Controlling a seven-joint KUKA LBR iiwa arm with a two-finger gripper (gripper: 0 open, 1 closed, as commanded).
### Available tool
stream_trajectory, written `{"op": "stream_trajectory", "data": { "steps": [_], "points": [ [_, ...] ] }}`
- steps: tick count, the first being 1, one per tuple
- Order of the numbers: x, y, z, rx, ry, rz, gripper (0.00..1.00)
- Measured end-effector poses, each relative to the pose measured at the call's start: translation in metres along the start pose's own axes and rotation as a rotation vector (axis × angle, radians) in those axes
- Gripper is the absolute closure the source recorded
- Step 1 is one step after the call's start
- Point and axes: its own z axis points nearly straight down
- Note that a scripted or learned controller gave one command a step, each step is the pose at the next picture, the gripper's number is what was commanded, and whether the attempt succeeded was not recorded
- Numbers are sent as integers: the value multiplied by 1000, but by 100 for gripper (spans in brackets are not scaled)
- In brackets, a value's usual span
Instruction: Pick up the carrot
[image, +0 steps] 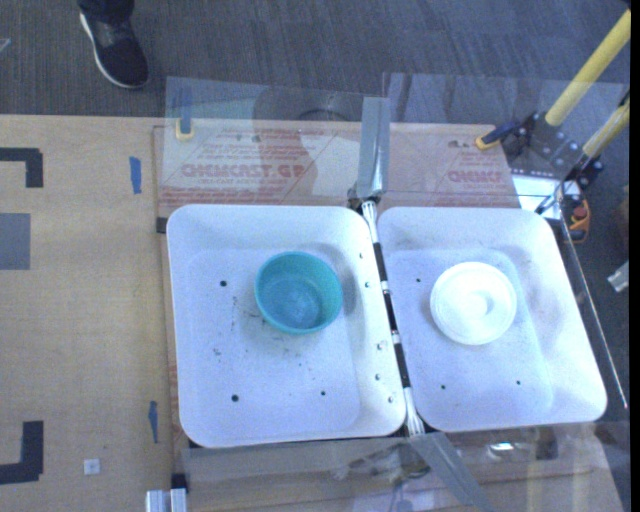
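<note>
White plastic is the material of the two shallow bins, which are set side by side on a light wooden counter (80, 300). The left bin (200, 400) and the right bin (560, 390) are touching along their inner edges.

A teal bowl (298, 291) is placed upright in the left bin, slightly toward 12 o'clock from the bin's centre. Its opening is turned upward. Dark specks are scattered on the bin floor, mostly toward 6 o'clock and 9 o'clock from the bowl.

A white round dish (473, 302) is placed in the right bin, near its centre and well apart from the bowl.

At 12 o'clock from the bins, a clear panel with red lettering (240, 165) is laid flat on the counter. A grey metal strip (373, 150) is seen on it, in line with the seam between the bins.

At 2 o'clock from the right bin, two yellow rods (590, 70) are joined to a black clamp (545, 140).

A strip of blue tape (135, 174) is fixed to the counter at 10 o'clock from the left bin. A dark shoe (112, 45) is seen on the floor at 11 o'clock.

The state of the hand cannot be told. The position of the carrot cannot be told.
</note>
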Motion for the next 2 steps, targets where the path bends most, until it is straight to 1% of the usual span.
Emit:
{"op": "stream_trajectory", "data": {
  "steps": [2],
  "points": [
    [-5,0,-22,-8,-11,5,100]
  ]
}}
